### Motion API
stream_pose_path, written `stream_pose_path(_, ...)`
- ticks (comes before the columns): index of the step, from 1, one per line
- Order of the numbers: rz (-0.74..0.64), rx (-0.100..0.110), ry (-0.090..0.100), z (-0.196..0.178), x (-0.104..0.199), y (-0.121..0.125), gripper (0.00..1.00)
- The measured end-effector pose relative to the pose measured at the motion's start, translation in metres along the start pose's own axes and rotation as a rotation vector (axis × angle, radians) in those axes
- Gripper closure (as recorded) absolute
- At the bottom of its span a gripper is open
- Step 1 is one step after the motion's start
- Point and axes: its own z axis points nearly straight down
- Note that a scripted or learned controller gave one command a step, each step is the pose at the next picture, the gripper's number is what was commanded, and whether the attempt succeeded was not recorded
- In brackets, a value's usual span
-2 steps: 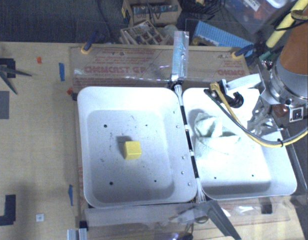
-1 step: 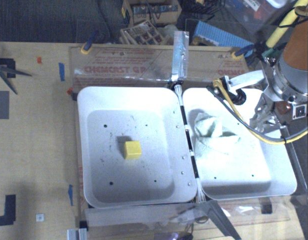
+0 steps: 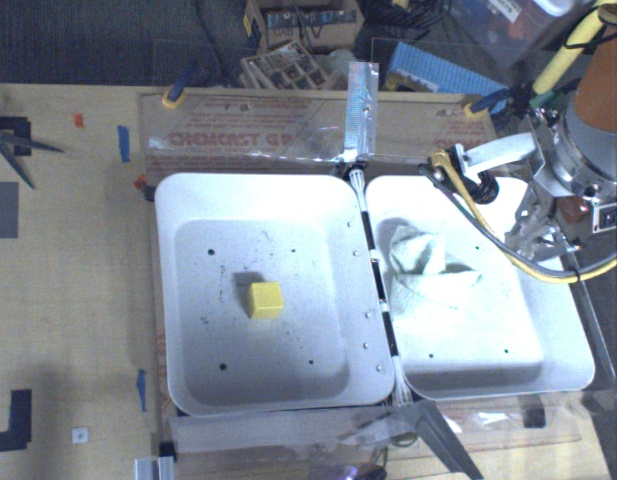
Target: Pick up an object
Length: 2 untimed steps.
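I can't tell how the jaws (image 3: 536,230) stand — they hang over the right bin's (image 3: 508,353) far edge. Near them lies a crumpled white cloth (image 3: 426,260); the yellow block (image 3: 265,299) sits in the left bin (image 3: 188,208).

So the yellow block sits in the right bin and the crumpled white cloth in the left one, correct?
Not quite: they are swapped. The camera view shows the yellow block in the left bin and the crumpled white cloth in the right bin.
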Motion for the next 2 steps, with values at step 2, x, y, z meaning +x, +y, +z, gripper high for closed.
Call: stream_pose_path(2,-0.019,0.002,-0.002,-0.0156,-0.0049,0.015,1.0)
